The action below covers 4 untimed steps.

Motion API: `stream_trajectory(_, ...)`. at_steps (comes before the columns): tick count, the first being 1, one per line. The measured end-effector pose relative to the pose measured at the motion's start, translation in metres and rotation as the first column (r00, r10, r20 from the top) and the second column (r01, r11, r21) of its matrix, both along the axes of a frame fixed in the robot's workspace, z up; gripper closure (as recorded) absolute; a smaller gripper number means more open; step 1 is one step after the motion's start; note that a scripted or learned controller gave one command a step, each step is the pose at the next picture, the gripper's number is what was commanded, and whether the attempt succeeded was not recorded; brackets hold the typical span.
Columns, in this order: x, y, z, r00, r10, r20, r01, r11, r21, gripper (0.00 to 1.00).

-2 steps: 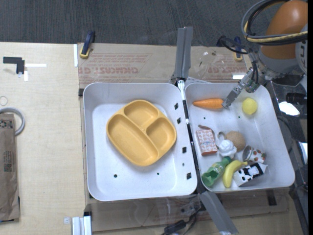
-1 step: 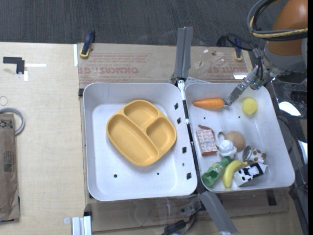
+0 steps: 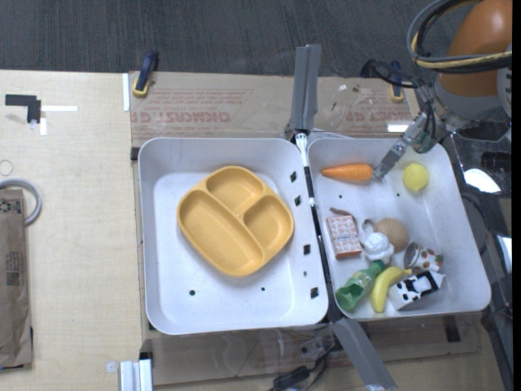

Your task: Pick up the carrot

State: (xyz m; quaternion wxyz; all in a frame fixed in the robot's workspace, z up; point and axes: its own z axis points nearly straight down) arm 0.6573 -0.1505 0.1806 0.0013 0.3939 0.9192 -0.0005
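Presently, findings as follows.

Task item: small orange tapered carrot, prob. plastic toy, lying flat on floor of right white bin, near bin's far-left corner, long axis roughly left-right, thick end toward the divider.

Gripper: grey two-finger gripper reaches in from right at a slant, tip just beside or touching carrot's narrow right end; can't tell which. How far the gripper is open: can't tell at this res. Carrot not seen between them, so no hold claimed.

Neighbours: round yellow lemon-like ball just right of the tip. Red-white snack packet, brown egg-shaped item, yellow banana, green bottle-like toy lie nearer cam, well apart from carrot.

Left bin: holds yellow three-compartment plate; not involved.

Handling (judgement): likely light, stiff, smooth; rounded taper may squirt out of a pinch or roll.

Grasp pt (judgement): across thick mid-body, fingers square to long axis, not on the thin tip.

Risk (judgement): present tip contact could nudge carrot toward the bin wall.
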Motion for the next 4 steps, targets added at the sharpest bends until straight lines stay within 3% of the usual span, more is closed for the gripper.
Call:
stream_trajectory(1, 0.000, 0.000, 0.000, 1.000, 0.000, 0.000, 0.000, 1.000, 0.000, 0.00)
stream_trajectory(2, -0.003, 0.003, 0.019, 0.994, 0.111, 0.002, -0.111, 0.994, -0.001, 0.00)
stream_trajectory(3, -0.002, 0.002, 0.029, 0.994, 0.110, 0.007, -0.110, 0.994, -0.002, 1.00)
stream_trajectory(4, -0.002, 0.002, 0.029, 0.994, 0.110, 0.006, -0.110, 0.994, -0.002, 0.00)
